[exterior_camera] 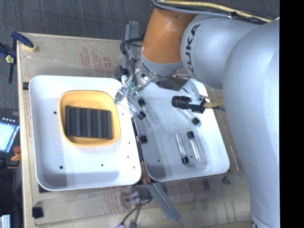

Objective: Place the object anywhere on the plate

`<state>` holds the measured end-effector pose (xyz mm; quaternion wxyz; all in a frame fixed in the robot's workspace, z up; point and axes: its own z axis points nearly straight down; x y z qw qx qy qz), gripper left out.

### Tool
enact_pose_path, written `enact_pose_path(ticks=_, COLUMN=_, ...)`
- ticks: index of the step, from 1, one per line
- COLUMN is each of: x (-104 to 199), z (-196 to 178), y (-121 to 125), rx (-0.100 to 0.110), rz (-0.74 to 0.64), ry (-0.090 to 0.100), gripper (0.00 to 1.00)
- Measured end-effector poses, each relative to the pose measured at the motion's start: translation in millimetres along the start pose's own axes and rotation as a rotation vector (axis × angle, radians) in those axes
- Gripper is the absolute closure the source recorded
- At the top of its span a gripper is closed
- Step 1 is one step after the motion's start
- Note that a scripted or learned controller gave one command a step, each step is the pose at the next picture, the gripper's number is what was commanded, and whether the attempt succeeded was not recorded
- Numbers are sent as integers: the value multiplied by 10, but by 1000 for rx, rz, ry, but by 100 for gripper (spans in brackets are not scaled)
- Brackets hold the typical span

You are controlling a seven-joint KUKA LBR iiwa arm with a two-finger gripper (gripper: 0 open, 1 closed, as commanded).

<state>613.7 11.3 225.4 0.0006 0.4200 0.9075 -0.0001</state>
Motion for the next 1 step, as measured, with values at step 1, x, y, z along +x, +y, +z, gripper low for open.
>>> enact_pose_path(ticks=1, x=-2, z=0, y=-1, rx=0, rz=0, ry=0, gripper=0)
